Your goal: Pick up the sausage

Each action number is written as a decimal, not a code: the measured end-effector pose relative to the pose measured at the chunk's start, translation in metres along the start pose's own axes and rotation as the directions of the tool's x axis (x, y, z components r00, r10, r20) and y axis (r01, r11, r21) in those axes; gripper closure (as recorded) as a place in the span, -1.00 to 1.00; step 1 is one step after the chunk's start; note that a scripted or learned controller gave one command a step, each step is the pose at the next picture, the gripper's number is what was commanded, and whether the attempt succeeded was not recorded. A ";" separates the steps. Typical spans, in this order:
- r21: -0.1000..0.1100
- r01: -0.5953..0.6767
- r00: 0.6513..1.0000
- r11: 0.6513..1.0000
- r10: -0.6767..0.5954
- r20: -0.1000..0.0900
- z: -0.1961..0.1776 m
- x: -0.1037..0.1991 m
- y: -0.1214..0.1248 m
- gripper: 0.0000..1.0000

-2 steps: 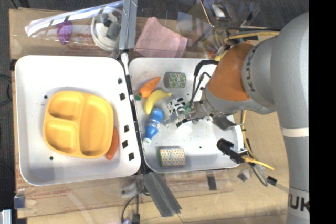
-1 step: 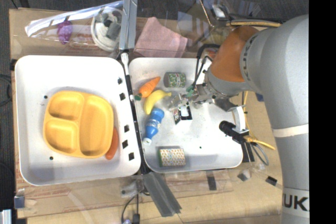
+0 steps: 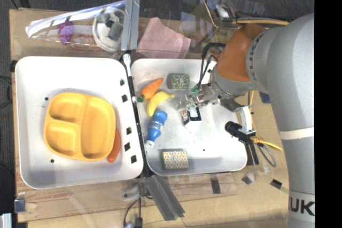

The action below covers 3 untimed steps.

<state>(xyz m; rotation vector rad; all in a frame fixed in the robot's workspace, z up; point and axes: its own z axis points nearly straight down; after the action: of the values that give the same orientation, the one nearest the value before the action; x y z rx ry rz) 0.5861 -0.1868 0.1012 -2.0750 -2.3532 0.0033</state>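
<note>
We see the sausage (image 3: 114, 148) in the left bin (image 3: 32, 168), lying against the right edge of the yellow tray (image 3: 80, 125), its long axis running near to far. The gripper (image 3: 189, 109) hovers over the right bin (image 3: 224, 160); we cannot tell its opening

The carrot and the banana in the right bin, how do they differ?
The carrot is orange and tapers to a point; the banana is yellow, curved and blunter. The carrot lies nearer the bin's far edge, the banana just below it, nearer the blue bottle. Both lie flat at a similar slant, close to the divider.
</note>
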 end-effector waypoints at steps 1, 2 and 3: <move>0.006 0.294 0.956 0.956 -0.294 -0.002 0.010 -0.005 0.042 1.00; -0.005 0.430 0.903 0.903 -0.430 0.005 -0.343 0.033 0.058 1.00; 0.000 0.732 0.681 0.681 -0.732 0.003 -0.259 0.006 0.051 1.00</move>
<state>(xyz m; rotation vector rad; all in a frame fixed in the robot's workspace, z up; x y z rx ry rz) 0.6375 -0.1751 0.3602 -0.9633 -2.9882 0.0020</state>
